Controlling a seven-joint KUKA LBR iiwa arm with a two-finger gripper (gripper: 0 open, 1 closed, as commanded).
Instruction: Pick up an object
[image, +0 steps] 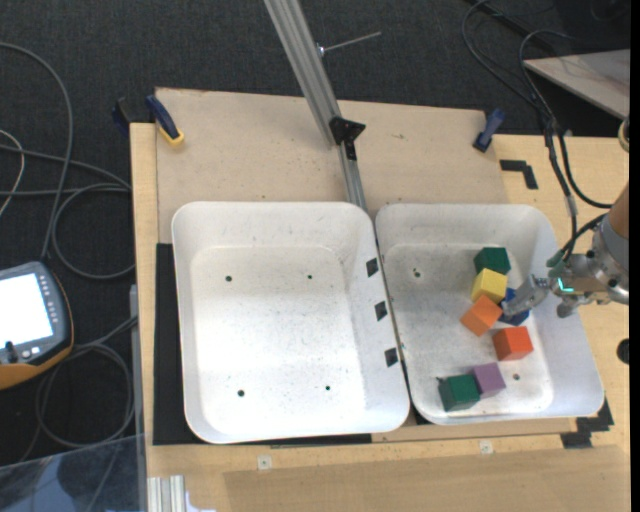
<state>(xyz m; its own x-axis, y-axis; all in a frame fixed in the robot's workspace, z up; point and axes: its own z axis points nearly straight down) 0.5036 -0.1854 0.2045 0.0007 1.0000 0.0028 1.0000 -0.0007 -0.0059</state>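
Six blocks lie in the right bin (545, 235); gripper (527, 296) beside the orange block (481, 316), grip state unclear.

A teach pendant (25, 322) lies left of the bench, 2 blue clamps (165, 118) hold its board.

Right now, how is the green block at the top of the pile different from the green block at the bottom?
The upper green block is a lighter green; the lower dark green block is deeper in colour. The upper one sits right above a yellow block, near the gripper; the lower one sits beside a purple block, near the front rim of the right white bin. Both are small cubes in the same bin.
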